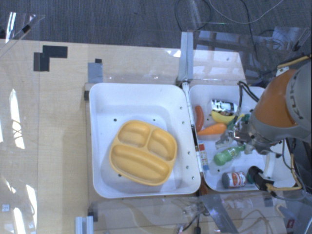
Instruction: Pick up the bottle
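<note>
Two bins sit side by side on the bench [53, 130]. The left bin [97, 130] holds a divided plate [143, 152]. In the right bin [214, 182], a sausage [199, 118] lies far-left, a carrot [213, 129] right of it, a banana [223, 116] behind, the bottle [226, 155] nearer, and a can [235, 180] nearest.

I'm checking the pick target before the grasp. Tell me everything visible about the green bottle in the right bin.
The green bottle looks like translucent green plastic, with a paler, whitish end pointing up and right toward the gripper. It lies on its side, slanted, on the floor of the right bin, below the carrot and above a small can. The gripper hangs right at its upper end; contact cannot be told.
</note>
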{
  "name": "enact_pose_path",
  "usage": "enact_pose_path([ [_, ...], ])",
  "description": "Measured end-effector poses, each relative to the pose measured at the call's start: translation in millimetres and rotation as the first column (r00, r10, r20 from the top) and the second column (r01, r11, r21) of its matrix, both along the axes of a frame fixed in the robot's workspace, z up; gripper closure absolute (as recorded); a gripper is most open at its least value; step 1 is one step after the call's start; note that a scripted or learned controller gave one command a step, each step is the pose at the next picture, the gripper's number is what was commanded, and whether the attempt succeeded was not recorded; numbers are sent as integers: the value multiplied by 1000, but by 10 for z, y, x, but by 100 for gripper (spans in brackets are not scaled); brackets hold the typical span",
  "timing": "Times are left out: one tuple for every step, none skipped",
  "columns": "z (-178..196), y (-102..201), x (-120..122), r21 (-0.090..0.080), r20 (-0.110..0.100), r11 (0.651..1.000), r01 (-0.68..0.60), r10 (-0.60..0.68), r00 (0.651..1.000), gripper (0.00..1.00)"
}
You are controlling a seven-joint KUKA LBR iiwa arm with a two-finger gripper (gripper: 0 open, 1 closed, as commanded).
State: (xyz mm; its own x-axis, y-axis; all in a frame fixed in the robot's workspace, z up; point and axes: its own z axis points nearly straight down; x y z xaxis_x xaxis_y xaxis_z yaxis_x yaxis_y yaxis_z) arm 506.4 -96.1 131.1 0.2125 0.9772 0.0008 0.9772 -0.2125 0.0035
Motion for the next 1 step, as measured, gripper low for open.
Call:
enact_pose_path([
  [-426,-48,-44,0,6,998,-63,63,998,0],
])
